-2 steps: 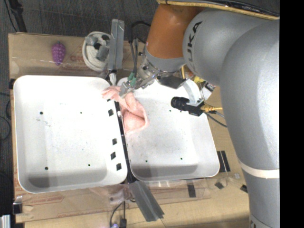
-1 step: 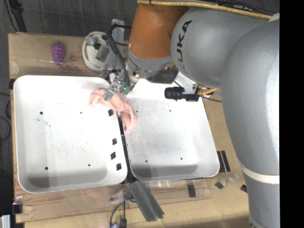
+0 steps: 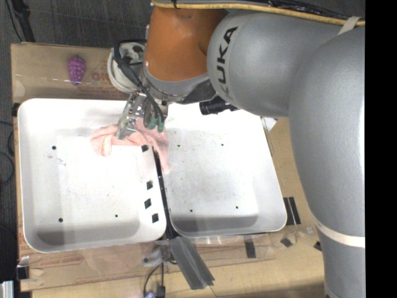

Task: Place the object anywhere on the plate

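Observation:
A pale pink, crumpled-looking thing (image 3: 107, 139) lies at the back of the left bin (image 3: 74, 191) and stretches right to the divider between the bins. My gripper (image 3: 141, 124) hangs directly over its middle, at or very near its surface, beneath the orange band of the arm. The wrist hides the part of the pink thing under it. A white round thing with a dark inside (image 3: 120, 67), possibly a plate, sits behind the left bin on the brown board, half hidden by the arm.
A small purple grape-like bunch (image 3: 76, 69) rests on the brown board behind the left bin. The right bin (image 3: 217, 185) lies under the arm's grey body. Black tabs mark the divider (image 3: 151, 194) between the bins.

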Robot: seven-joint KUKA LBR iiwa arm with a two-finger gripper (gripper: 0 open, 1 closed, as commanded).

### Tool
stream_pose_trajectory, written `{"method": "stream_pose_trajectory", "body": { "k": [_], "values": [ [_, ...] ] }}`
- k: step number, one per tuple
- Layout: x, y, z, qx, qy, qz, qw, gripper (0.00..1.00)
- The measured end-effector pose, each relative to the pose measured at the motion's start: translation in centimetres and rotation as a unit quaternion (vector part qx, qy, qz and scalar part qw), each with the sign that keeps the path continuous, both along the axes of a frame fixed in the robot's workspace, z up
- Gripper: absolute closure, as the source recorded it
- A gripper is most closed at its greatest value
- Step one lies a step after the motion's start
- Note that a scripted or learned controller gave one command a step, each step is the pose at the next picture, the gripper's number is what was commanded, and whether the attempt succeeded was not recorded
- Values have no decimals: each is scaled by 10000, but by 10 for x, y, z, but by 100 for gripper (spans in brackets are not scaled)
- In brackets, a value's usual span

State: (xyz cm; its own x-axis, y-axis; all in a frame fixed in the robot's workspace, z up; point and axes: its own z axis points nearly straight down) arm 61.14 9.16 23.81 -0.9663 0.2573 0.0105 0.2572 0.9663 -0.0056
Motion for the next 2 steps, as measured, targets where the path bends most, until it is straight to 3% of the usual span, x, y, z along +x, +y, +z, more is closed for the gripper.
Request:
{"method": "stream_pose_trajectory", "body": {
  "k": [1, 2],
  "values": [
    [-10, 49, -8, 14, -7, 1311, 9914, 100],
    [-10, 49, -7, 13, -10, 1310, 9914, 0]
  ]
}}
